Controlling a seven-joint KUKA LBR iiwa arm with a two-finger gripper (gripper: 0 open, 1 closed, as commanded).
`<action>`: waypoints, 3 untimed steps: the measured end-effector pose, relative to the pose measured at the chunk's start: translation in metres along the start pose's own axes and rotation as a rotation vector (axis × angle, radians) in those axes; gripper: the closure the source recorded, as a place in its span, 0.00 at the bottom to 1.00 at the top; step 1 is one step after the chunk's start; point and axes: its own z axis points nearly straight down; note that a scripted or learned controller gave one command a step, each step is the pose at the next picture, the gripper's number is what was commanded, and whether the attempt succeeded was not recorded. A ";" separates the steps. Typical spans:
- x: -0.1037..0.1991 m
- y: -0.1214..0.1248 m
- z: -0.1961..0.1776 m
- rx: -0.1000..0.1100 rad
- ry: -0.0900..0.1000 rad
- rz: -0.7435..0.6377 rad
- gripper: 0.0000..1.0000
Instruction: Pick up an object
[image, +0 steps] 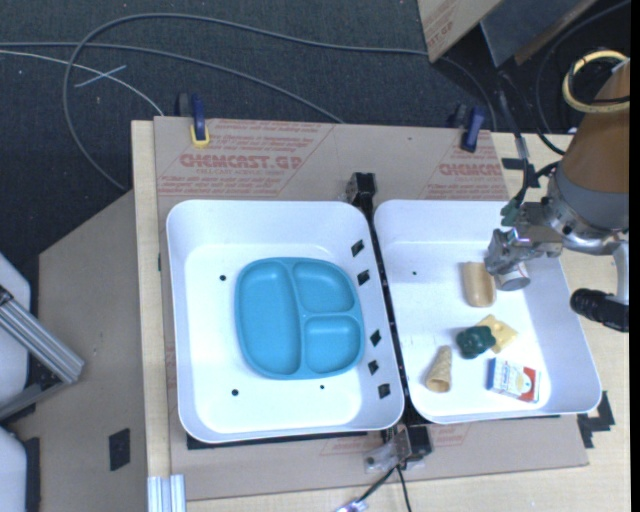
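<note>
Gripper (508, 262) blurred above right bin (430, 230); arm cropped.

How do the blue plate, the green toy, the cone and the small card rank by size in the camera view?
1. blue plate, by far the largest
2. small card and cone: look alike, unranked
3. green toy, slightly smaller

Blue divided tray (298, 317) in left white bin (190, 300), three compartments. Right white bin (420, 240) alongside, black clips (362, 276) along shared edge. Brown board (250, 150) underneath, red print, blue clamps (199, 122) at far edge. Grey cables (120, 60) on dark floor. Cardboard box (455, 22) top right.
</note>
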 end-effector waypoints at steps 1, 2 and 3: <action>0.060 -0.014 0.005 0.004 0.000 0.001 1.00; 0.121 -0.021 0.016 0.004 0.001 0.000 1.00; 0.174 -0.029 0.007 0.000 0.000 0.000 1.00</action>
